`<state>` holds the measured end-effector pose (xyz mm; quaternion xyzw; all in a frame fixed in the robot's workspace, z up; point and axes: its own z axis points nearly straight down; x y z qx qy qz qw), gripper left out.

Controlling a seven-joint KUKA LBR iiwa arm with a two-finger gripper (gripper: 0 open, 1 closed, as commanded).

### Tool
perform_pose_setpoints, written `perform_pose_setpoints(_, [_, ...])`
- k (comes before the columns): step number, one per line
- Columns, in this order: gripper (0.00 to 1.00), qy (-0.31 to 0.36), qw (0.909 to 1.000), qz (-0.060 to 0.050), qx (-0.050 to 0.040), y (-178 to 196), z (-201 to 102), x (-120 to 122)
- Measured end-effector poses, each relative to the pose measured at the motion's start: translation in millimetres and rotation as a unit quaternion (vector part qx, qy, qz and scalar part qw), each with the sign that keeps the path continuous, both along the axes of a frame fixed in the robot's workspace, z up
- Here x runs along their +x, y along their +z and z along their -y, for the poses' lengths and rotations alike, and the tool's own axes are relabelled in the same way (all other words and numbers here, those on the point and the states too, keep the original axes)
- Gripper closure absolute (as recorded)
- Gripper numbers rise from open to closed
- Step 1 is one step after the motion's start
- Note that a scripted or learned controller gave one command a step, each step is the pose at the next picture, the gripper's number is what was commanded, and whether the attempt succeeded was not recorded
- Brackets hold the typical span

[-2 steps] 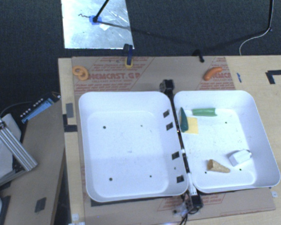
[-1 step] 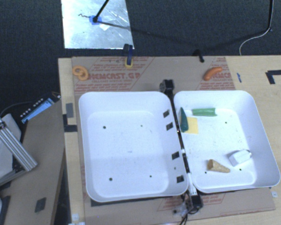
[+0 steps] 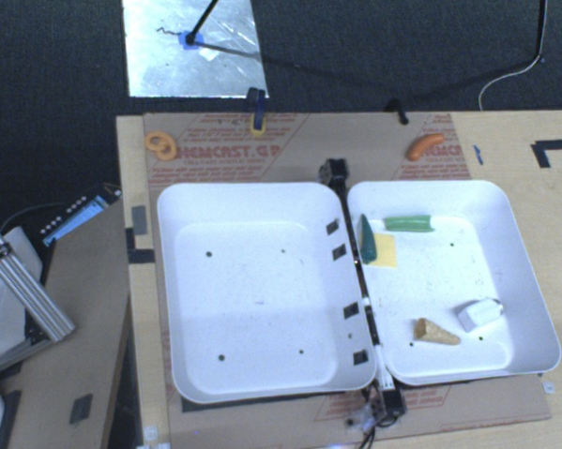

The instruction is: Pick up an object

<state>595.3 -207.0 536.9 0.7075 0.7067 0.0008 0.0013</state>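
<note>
Tool's state cannot be told; two white bins (image 3: 251,188) sit on cardboard (image 3: 352,138) over dark carpet (image 3: 393,35).

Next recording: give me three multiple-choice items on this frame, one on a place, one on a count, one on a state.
1. Where does the orange sausage-shaped toy lie?
A. In the left bin
B. On the cardboard beyond the right bin
C. In the right bin

2. How many loose objects lie in the right bin?
A. Two
B. Nine
C. Five

3. How does the yellow square lie?
A. Flat on the bin floor, with the dark green cone beside it
B. Standing upright on one edge
C. Hanging over the bin rim

Answers:
1 B, it rests on the board past the bin's far rim.
2 C: green cylinder, dark green cone, yellow square, tan wedge, white block.
3 A, its whole face shows from above.
</note>
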Motion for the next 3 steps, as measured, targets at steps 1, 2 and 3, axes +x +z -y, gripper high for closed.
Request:
perform_pose_setpoints(1, [1.00, 0.003, 1.0000, -0.001, 0.0009, -1.2, -26.9, -63.5])
perform_pose_setpoints(2, [1.00, 0.003, 1.0000, 0.000, 0.0004, -1.0, -52.0, -110.5])
perform_pose_setpoints(3, [1.00, 0.000, 1.0000, 0.001, -0.0016, -2.8, -5.0, -39.1])
